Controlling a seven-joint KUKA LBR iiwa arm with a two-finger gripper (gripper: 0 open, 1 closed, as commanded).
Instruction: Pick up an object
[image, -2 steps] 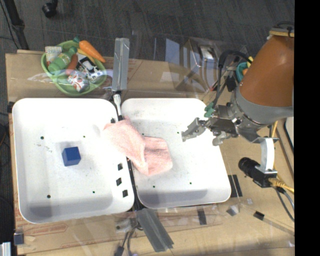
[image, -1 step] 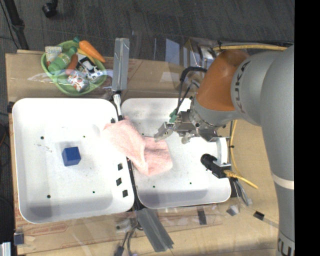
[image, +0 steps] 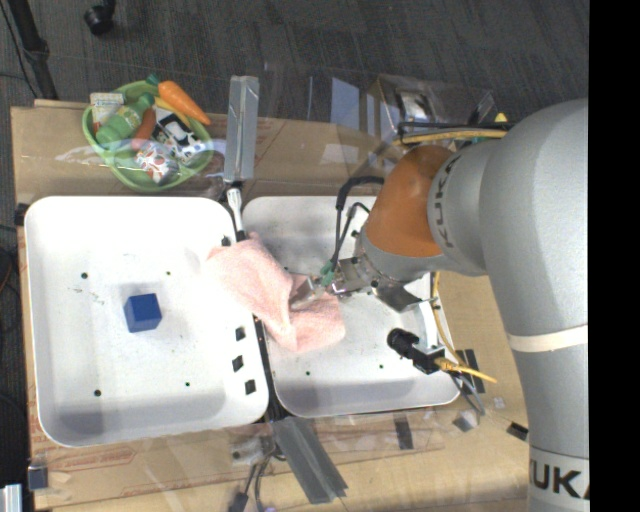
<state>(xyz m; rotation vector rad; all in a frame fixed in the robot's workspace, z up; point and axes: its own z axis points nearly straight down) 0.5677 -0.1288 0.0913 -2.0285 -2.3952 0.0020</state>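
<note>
Camera view: we take the pink cloth (image: 272, 285) as landmark. It lies crumpled and draped over the wall between the two bins. Most of it is in the right bin (image: 350, 392), with a flap reaching into the left bin (image: 60, 400). The gripper (image: 322, 287) sits at the cloth's right edge, touching it or nearly so. The arm (image: 520, 230) comes in from the cloth's right with the wrist bent low, which we judge suits a grab at that raised fold. How far open the tool is, and whether it has any cloth, we cannot tell: too small, partly hidden by the wrist. The blue cube (image: 143, 311) is well left of the cloth, alone on the bin floor. The green bowl (image: 128, 178) of toy food is up-left of the cloth, outside the bins. We judge the cloth the likely target, being nearest.
</note>
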